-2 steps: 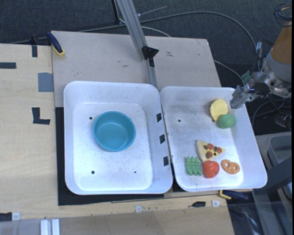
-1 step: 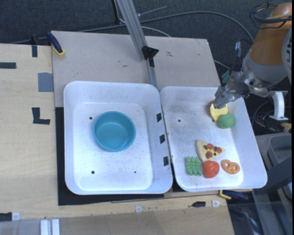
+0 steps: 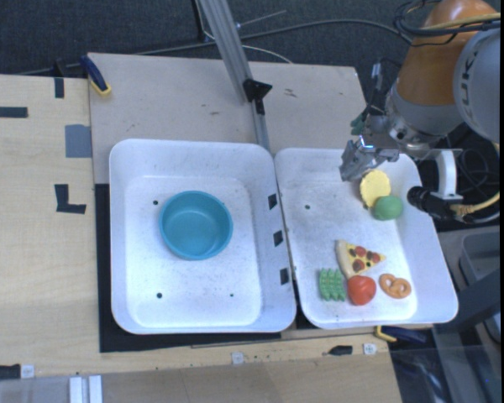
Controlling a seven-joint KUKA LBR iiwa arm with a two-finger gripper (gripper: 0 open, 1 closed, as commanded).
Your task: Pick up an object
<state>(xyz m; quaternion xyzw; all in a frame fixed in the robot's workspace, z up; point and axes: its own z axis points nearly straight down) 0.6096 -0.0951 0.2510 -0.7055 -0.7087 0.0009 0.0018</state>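
The arm (image 3: 454, 49) reaches in from the right, and the gripper (image 3: 355, 168) hangs over the back of the right bin (image 3: 319, 225), just beside the yellow piece (image 3: 375, 186). Whether it's open or closed, I can't tell from here.

Right bin, count them: one yellow piece, one green ball (image 3: 388, 207) touching its lower right edge. Nearer the front, one pizza slice (image 3: 357, 259), long axis slanting, tip pointing up-left toward the bin's middle. One green ridged piece (image 3: 331, 284), long axis running front to back. One red tomato (image 3: 361, 290) right beside it, one pretzel (image 3: 395, 286) further right. Six items.

Left bin (image 3: 134, 225): one blue bowl (image 3: 196, 224), upright, near the middle.
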